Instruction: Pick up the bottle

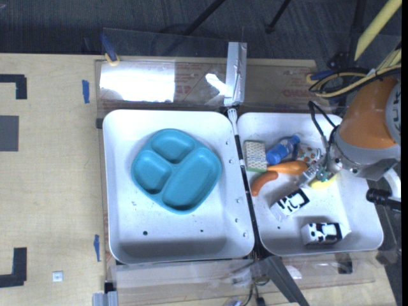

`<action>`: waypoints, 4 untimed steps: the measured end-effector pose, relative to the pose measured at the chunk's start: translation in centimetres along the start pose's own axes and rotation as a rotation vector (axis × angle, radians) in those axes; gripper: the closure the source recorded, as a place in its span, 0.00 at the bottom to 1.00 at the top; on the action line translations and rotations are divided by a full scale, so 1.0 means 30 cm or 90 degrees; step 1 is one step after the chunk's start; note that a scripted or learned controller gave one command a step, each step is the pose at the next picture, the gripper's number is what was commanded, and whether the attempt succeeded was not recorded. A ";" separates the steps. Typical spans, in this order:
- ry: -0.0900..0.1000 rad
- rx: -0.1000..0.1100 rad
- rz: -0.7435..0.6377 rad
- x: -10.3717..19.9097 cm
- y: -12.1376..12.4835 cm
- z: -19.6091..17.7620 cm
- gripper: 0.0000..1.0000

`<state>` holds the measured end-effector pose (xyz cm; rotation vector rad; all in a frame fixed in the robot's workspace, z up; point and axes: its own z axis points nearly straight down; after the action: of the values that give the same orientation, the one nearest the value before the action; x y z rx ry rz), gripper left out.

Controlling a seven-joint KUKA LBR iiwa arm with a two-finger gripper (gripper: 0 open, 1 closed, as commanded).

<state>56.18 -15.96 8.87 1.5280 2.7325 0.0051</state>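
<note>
**Arm low over right bin, bottle not seen in a grasp**

Blue bottle (282, 151) lies on its side in the far part of the right bin (357, 228), in a small clutter. Just left of it: a pale mesh sponge-like block (255, 155). Just near of it, touching or almost: an orange carrot-shaped toy (277, 173), lying slantwise. Gripper (320, 169) sits just right of the bottle, down among the items, with something yellow (323, 181) at its tip. Finger state: cannot tell, too small and cluttered. Nothing visibly between them, so no hold claimed.

Two black-and-white items nearer in the same bin: one (292, 201) mid-bin, one (322, 232) by the near wall, both well clear of the bottle.

Left bin (121, 234) holds a blue divided plate (176, 169), flat and centred, irrelevant to the task.

Judgement: approach or grasp stage, the arm coming from the right so the bottle's free end is the reachable side. Risk: crowding neighbours, carrot may get pinched or the bottle may roll.
</note>
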 end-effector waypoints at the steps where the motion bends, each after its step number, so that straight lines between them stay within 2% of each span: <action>1: 0.002 0.005 0.223 0.049 0.230 -0.507 1.00; 2: 0.001 0.005 0.358 -0.011 0.340 -0.518 1.00; 3: 0.001 0.006 0.500 0.072 0.463 -0.467 1.00; 4: 0.001 0.006 0.500 0.073 0.463 -0.467 0.00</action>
<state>66.70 -6.79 22.98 2.4641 1.9446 0.0000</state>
